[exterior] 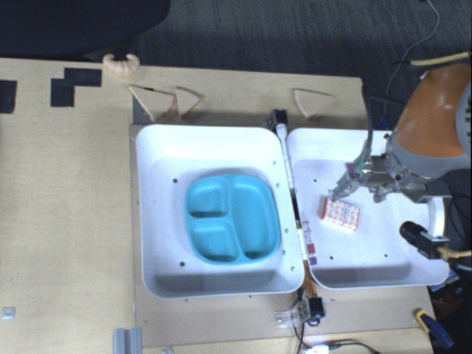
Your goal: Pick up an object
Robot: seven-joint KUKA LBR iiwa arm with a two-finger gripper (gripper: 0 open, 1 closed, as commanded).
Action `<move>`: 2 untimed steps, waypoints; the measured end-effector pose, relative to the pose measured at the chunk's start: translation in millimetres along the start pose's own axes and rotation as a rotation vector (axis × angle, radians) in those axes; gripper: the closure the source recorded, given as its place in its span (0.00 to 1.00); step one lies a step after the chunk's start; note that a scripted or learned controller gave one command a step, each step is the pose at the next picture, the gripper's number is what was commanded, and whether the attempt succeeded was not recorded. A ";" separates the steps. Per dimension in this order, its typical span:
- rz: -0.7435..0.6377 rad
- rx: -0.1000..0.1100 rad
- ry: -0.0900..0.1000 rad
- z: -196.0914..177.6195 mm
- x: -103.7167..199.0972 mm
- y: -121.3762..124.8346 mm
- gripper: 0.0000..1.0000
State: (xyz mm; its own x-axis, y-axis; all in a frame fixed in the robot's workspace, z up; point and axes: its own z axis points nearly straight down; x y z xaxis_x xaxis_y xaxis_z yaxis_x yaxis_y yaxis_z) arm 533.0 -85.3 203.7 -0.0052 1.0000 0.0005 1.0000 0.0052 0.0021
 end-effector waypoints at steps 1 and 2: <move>0.002 -0.003 0.000 108.4 -31.1 7.4 0.00; 0.001 -0.004 0.000 98.2 -30.7 8.0 1.00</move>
State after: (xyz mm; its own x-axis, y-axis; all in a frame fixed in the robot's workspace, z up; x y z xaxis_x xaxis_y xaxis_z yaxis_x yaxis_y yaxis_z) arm 541.4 -115.9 105.4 -0.0041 1.0000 0.0008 1.0000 0.0041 0.0060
